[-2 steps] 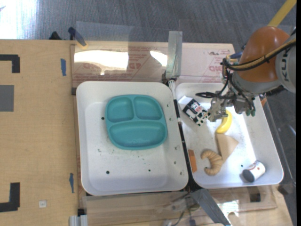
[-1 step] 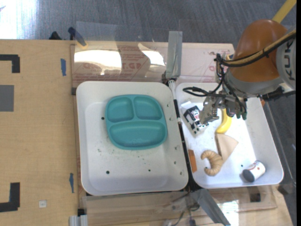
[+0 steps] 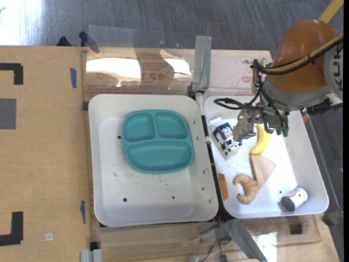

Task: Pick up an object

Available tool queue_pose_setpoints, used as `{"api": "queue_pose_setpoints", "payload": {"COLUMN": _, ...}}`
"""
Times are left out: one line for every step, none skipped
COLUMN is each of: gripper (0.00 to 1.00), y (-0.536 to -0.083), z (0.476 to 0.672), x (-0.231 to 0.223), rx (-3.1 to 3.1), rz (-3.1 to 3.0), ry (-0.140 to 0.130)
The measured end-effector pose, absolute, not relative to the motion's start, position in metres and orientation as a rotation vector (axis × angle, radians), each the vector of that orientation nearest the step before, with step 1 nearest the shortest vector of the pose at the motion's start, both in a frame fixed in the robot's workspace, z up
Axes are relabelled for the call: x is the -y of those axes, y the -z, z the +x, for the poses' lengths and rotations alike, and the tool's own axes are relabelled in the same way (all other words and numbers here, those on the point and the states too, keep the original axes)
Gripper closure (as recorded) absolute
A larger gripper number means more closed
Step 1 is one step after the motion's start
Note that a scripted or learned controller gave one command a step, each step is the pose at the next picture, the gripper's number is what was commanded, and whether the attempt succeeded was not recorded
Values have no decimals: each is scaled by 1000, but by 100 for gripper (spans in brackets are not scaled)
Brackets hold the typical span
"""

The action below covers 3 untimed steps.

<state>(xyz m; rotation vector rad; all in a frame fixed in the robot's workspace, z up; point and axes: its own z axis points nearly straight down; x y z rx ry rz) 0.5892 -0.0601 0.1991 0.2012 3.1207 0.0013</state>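
Across the bench, my left bin (image 3: 103, 146) carries a teal divided plate (image 3: 158, 141), while my right bin (image 3: 311, 168) carries the small things. Above that right bin my gripper (image 3: 246, 125) hangs low; whether it is spread or pinched I cannot tell. Just beside it lie a banana (image 3: 260, 141), a tan wedge (image 3: 264, 171), a croissant (image 3: 248, 188) and a small black-and-white toy (image 3: 224, 136). I judge the banana nearest; I should centre over its middle, straddle its narrow width, then descend.

Left bin (image 3: 103, 162): white, flecked with dark specks. Divided plate (image 3: 157, 141): teal. Right bin (image 3: 313, 173): white. Banana (image 3: 261, 141): yellow. Croissant (image 3: 248, 188): tan-brown. Wedge (image 3: 264, 170): beige. Arm band (image 3: 300, 51): orange. Bench board (image 3: 43, 141): tan cardboard, black marks, blue tape.
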Motion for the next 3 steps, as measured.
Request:
{"api": "queue_pose_setpoints", "payload": {"gripper": 100, "y": -186, "z": 543, "x": 14, "rx": -3128, "rz": -259, "ry": -3}}
{"api": "queue_pose_setpoints", "payload": {"gripper": 100, "y": -186, "z": 525, "x": -76, "rx": -2981, "rz": -977, "ry": -4}}
{"api": "queue_pose_setpoints", "payload": {"gripper": 100, "y": -244, "z": 528, "x": -151, "rx": -2998, "rz": -893, "ry": -5}}
